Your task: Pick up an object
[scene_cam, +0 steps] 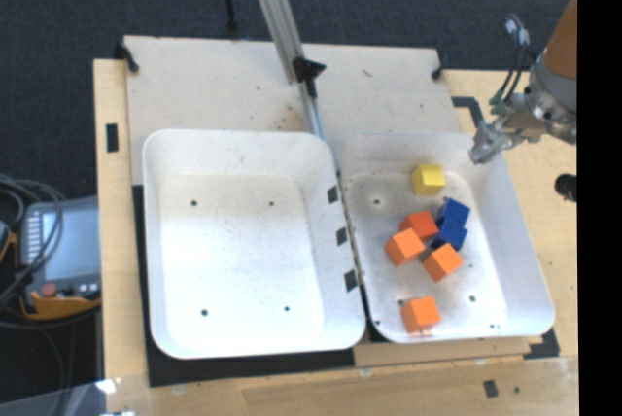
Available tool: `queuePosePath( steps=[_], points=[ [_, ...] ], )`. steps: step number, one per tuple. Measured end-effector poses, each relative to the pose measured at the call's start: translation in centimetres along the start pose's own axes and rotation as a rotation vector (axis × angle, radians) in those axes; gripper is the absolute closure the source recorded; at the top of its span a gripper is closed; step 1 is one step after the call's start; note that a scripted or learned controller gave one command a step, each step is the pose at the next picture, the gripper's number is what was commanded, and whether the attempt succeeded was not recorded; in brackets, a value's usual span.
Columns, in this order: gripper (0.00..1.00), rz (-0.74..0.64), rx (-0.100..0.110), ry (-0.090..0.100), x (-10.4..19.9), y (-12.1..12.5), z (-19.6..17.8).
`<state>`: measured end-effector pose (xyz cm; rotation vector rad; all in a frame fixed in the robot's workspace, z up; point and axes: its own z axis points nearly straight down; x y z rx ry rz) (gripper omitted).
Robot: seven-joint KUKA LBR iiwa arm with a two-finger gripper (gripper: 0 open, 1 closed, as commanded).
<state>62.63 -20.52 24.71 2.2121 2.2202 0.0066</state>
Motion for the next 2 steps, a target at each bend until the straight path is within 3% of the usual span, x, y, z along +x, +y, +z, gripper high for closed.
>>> queuePosePath(
  steps=[2],
  points=[
    [1.0,-0.003,0.008,0.003,10.8,-0.1,0.9]
  ],
)
